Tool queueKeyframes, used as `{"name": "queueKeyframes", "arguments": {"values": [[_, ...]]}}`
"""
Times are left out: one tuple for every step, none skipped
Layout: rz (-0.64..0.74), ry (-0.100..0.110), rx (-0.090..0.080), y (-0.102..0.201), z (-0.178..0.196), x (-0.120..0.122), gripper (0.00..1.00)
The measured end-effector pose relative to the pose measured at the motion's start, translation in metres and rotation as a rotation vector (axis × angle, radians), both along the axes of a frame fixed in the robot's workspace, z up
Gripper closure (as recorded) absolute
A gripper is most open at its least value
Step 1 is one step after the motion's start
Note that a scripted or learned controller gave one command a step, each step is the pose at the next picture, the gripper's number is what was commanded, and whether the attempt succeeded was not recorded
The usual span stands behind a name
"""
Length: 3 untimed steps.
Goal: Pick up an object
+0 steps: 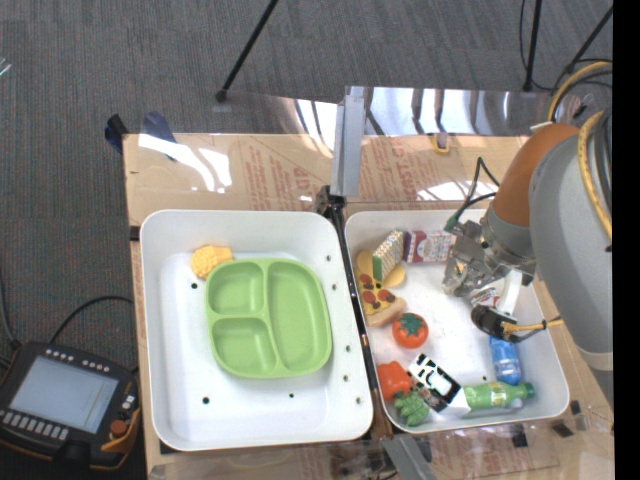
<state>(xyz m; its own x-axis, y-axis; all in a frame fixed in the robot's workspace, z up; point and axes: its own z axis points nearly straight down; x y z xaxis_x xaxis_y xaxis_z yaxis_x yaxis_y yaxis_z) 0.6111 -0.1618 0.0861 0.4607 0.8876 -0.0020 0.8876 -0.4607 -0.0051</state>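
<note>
— Where's the arm working?
— Over the right bin [555,368]; the jaws [462,273] hang low near its far right side, by a small maroon carton [432,247]. How far apart they stand, I cannot tell, nor anything between them.
— What lies around?
— A pizza-slice toy [379,298], a sandwich wedge [386,255], a tomato [410,330], a red pepper [393,379], broccoli [411,407], a green bottle [493,397], a blue bottle [505,358], a black-and-white card [433,378].
— And the left bin [170,368]?
— A green divided plate [268,317], a yellow corn toy [209,260] touching its far corner.
— Any writing?
— Red print on the table [270,168], too small to read.
</note>
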Motion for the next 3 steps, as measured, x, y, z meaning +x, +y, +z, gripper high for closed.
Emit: {"name": "queueKeyframes", "arguments": {"values": [[-0.357, -0.001, -0.001, 0.010, 0.001, 0.032, 1.00], [-0.817, 0.004, -0.004, 0.054, 0.000, 0.027, 1.00], [-0.888, 0.005, -0.004, 0.081, 0.000, 0.023, 1.00]]}}
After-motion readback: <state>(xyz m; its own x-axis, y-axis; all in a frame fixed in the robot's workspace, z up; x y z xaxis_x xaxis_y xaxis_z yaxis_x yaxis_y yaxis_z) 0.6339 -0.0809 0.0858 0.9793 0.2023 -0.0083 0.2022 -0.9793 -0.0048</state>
